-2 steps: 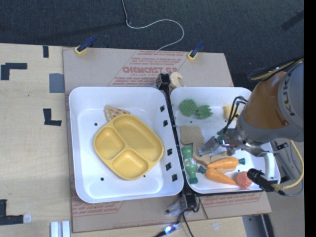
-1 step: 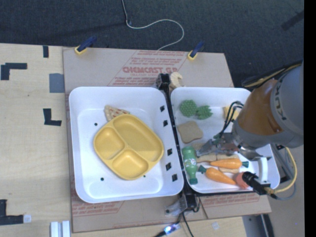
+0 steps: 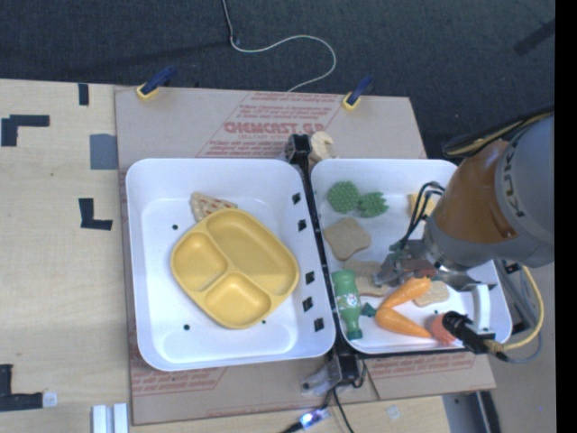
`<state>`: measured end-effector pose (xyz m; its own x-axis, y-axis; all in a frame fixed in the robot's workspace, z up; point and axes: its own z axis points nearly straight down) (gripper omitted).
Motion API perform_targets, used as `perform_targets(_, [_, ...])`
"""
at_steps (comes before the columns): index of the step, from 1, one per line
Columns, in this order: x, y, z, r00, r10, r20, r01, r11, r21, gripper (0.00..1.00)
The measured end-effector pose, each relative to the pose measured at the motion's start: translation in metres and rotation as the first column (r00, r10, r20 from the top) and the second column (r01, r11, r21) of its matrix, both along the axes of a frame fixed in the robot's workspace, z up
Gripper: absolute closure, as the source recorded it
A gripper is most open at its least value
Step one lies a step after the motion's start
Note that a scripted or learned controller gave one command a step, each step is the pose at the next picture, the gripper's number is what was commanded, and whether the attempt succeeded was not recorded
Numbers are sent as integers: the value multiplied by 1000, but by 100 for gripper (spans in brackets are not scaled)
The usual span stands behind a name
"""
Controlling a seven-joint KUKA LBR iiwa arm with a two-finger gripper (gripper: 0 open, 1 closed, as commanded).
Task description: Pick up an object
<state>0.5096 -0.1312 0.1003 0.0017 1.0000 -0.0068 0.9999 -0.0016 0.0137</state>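
Arm [image 3: 491, 207]: reached over the right bin [image 3: 451, 168].
Jaws: low beside the carrot [image 3: 403, 293]; apart or together, could not tell.
Carrot: in the right bin, right of the green bottle [image 3: 347, 303].

Light: even, diffuse, from overhead | Exposure: white bins [image 3: 144, 242] bright, near washed out — dark floor [image 3: 108, 25] underexposed, texture faint | Shadows: soft, short, under the yellow tray [image 3: 234, 269] | Glare: mild sheen on the arm [image 3: 505, 197] | Focus: slightly soft throughout — small toys smeared, low resolution | Distortion: no evident bending at edges
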Motion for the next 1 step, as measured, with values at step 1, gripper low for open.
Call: perform_targets(1, [5, 1, 63, 1000, 3, -10, -3, 1000, 6, 100])
